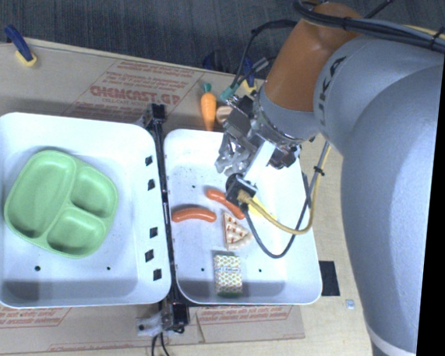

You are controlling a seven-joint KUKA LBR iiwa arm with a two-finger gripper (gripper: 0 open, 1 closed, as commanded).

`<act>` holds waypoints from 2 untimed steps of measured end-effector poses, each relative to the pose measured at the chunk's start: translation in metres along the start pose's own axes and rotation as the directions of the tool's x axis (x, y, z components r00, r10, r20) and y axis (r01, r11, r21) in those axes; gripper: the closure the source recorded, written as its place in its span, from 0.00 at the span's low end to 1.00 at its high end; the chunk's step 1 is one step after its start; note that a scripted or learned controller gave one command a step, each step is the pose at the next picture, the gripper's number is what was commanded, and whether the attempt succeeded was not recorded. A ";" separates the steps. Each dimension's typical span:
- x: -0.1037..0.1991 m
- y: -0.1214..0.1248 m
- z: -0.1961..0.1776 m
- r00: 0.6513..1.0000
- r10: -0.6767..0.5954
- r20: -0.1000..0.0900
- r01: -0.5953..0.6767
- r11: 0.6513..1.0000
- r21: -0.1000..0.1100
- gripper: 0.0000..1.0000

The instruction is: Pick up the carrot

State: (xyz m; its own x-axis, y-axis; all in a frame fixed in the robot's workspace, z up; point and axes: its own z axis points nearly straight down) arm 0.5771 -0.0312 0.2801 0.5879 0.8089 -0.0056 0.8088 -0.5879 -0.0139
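Observation:
The carrot (207,111), orange with a green top, lies on the cardboard just behind the back rim of the right bin (301,251), outside it. My gripper (228,163) hangs over the back part of the right bin, right of the carrot and nearer the camera. Nothing shows in its grasp.
In the right bin lie a curved orange-red sausage (194,214), a second orange-red piece (224,200) below the gripper, a pizza slice (234,231) and a small packet (229,274). The left bin (9,278) holds a green divided plate (61,202). A black clip (156,114) sits between the bins.

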 end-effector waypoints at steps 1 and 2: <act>0.028 -0.093 0.007 0.996 -0.088 -0.002 0.088 0.996 -0.008 1.00; -0.023 -0.069 0.033 0.922 -0.388 0.001 0.388 0.922 -0.010 1.00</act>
State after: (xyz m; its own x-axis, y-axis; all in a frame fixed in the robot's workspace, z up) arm 0.5076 -0.0093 0.2484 0.2285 0.9735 -0.0008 0.9735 -0.2285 -0.0049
